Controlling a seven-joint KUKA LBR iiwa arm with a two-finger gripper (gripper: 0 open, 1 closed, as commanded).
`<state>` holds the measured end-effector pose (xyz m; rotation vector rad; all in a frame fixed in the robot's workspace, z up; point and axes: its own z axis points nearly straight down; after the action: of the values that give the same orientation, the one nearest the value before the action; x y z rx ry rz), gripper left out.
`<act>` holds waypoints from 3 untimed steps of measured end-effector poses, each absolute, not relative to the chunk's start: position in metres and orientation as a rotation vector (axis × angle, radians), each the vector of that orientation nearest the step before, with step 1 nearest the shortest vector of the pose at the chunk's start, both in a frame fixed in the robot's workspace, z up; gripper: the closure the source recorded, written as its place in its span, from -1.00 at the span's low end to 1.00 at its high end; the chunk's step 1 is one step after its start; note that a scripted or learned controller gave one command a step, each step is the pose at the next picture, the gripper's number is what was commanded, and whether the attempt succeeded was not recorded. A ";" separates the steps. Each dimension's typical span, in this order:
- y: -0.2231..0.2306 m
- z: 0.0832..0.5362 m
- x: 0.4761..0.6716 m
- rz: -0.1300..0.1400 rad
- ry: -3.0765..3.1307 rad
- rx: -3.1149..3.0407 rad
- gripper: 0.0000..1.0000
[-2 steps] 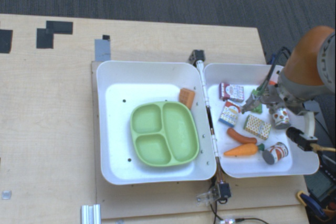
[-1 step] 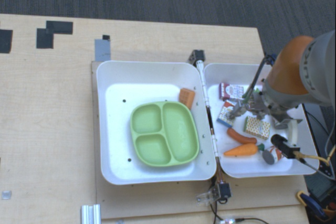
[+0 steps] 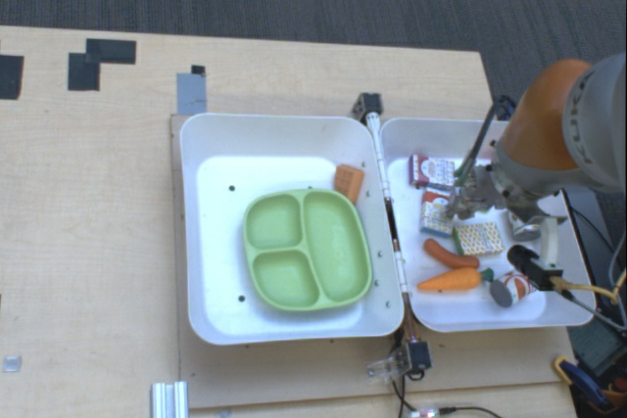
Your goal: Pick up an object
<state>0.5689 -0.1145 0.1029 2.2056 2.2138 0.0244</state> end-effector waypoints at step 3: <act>-0.088 0.087 0.490 0.010 2.214 2.213 -1.00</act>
<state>0.4898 -0.0880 0.0872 2.2135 2.2138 0.0096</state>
